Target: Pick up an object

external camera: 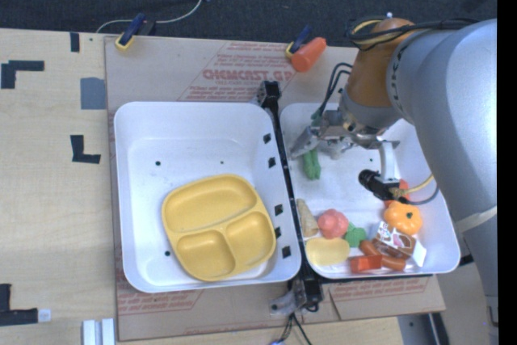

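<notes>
Now, gripper (309,143): upper part of right white bin (436,254), grip state unclear.
Green oblong toy (312,166): just below gripper, frame centre.

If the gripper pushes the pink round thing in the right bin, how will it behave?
The pink ball-like item looks rounded, so it would probably roll. Neighbours hem it in, the green piece and the yellow piece, likely stopping it soon.

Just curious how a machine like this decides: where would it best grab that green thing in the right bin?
Probably across the middle of the green thing, coming straight down. It lies flat, long and narrow, on bare floor of the right bin, so fingers fit on both long sides. The gripper is right beside it.
</notes>
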Motion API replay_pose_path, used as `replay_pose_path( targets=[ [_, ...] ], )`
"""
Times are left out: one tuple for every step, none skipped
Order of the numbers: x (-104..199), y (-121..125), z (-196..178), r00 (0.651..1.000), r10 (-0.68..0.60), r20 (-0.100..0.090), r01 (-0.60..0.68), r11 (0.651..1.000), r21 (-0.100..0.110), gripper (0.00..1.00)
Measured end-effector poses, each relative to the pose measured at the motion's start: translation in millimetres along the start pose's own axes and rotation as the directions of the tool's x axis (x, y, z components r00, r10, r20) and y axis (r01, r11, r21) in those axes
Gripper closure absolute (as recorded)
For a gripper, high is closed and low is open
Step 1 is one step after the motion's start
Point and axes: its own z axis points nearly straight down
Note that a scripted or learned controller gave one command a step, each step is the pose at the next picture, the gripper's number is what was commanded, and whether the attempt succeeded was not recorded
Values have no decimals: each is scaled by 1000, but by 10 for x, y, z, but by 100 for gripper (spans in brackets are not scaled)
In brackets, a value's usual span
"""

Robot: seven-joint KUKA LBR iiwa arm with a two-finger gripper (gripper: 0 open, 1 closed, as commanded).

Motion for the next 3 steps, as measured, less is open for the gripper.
replay_pose_path(
  targets=[
    [-19,12,0,1000,1,-1,-1,1000,0,0],
    [-20,8,-1,1000,0,0,0,1000,-1,0],
    [2,12,-1,1000,0,0,0,1000,-1,0]
  ],
)
